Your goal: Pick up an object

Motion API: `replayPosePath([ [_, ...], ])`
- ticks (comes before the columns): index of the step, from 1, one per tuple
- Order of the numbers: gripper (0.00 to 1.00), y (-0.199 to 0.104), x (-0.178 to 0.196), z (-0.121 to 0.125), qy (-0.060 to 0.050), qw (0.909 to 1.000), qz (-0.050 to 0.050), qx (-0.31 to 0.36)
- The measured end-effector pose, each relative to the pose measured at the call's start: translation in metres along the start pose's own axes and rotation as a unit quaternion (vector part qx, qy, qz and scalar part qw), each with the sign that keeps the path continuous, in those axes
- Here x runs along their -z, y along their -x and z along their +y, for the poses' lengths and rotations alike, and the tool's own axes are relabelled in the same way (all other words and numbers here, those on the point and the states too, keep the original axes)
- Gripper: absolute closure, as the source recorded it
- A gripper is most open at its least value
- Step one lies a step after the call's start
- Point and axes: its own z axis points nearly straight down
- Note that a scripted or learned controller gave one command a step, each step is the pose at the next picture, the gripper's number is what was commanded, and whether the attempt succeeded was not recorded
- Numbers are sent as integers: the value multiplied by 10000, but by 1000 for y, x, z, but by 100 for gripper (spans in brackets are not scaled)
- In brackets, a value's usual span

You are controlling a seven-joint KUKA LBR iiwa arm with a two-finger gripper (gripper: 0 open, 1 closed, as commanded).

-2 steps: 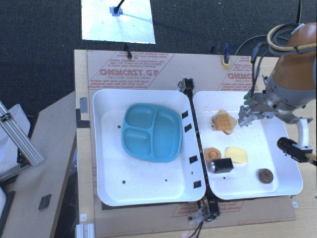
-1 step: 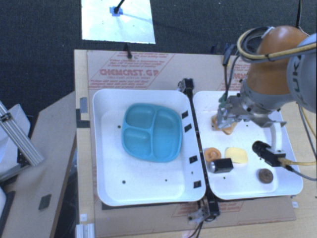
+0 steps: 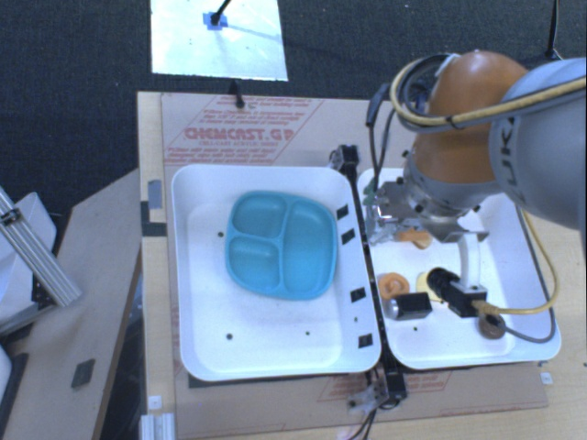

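Looking down at a slant on two white bins sitting side by side on a bench (image 3: 101,246). Showing a grey arm (image 3: 541,145) reaching in from the right and hanging its gripper (image 3: 383,211) low over the right bin (image 3: 440,348), close against that bin's left edge. Not being able to tell whether the gripper is standing apart or together, nor whether it is touching anything.

Showing one orange piece (image 3: 418,238) lying just beside the gripper, toward the right bin's middle. Showing a second, rounder orange piece (image 3: 394,284) lying nearer the near edge, close to the left edge. Showing one black block (image 3: 413,305) with a grey end sitting just beside that rounder piece, toward the near left corner.

Leaving a bare strip along the right bin's near edge and some bare floor by its right edge.

Showing one blue plate (image 3: 280,244) with three compartments resting in the middle of the left bin (image 3: 206,342), with bare white floor running all round it, widest along the near edge.

Counting two bins, one plate, two orange pieces, one block.
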Motion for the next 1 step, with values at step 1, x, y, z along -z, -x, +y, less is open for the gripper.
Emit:
replayPosePath([
  [1,100,-61,-1,-5,6,10000,-1,0],
])
